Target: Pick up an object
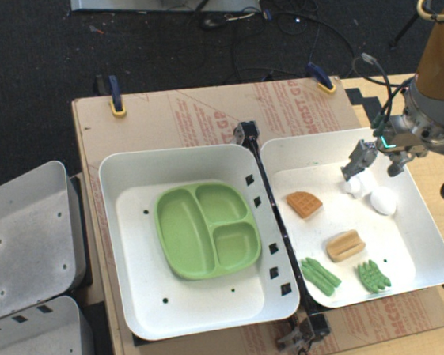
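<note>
The grey two-finger gripper [377, 158] is spread open above two small white rounded objects [371, 195] near the right white bin's [425, 213] far edge; closing between them could be fruitless.

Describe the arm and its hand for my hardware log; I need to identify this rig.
The arm has an orange-tan section above a grey metal wrist. The hand is dark grey with two fingers and a small teal light at its base. A thin cable loops beside the wrist.

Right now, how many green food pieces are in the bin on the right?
2. One green piece lies near the bin's front-left corner; the other green piece lies just right of it, along the front wall.
</note>
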Tool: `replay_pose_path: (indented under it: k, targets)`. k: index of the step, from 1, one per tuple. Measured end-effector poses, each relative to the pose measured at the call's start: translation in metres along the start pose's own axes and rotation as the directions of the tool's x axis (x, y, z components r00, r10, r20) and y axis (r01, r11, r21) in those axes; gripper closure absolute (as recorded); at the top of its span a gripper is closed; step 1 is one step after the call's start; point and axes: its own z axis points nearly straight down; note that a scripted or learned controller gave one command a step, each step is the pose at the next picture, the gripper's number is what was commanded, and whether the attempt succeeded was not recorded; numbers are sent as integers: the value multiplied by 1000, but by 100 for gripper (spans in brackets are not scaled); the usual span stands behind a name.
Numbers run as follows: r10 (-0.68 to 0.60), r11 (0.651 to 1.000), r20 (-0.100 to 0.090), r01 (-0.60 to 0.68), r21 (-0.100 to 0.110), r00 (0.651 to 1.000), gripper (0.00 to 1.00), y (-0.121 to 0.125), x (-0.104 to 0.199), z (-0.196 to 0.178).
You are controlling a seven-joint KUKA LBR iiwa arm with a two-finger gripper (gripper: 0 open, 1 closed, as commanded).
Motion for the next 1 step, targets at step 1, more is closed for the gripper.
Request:
replay_pose_path:
  k: [1]
  targets:
    - [0,1000,0,0,-1,1000,0,0,0,0]
